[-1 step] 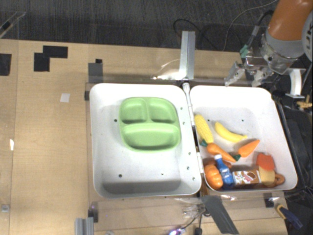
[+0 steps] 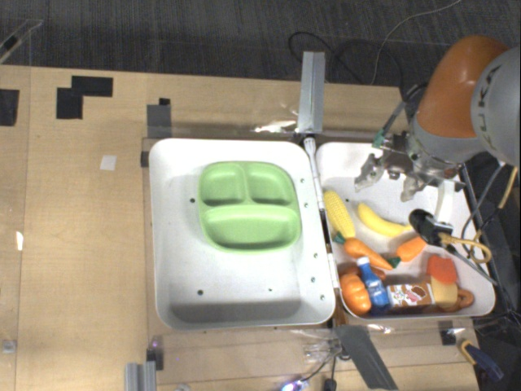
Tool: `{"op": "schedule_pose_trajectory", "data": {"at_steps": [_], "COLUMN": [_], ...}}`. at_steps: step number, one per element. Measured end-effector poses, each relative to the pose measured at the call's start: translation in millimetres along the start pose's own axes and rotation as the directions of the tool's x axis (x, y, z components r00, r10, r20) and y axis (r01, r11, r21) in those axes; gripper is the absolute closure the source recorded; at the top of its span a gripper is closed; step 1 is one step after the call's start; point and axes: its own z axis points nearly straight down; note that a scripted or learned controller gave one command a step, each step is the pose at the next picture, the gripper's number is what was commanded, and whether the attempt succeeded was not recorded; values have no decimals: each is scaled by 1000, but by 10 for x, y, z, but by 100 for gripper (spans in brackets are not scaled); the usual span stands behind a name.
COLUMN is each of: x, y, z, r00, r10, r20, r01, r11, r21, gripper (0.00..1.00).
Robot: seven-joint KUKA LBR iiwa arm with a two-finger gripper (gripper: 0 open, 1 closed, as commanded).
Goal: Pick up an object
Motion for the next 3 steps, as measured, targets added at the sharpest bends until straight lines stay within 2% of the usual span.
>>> {"op": "schedule_pose_trajectory", "data": {"at_steps": [1, 2, 3], "x": [-380, -350, 176], "y": [120, 143, 102], "z": [1075, 947, -60], "r00": [993, 993, 1000], "r10": [117, 116, 13], "r20": [-1, -7, 0], "r01": [-117, -116, -13], "r11": [993, 993, 1000], "r21": [-10, -17, -4], "gripper": [0, 100, 100]}}
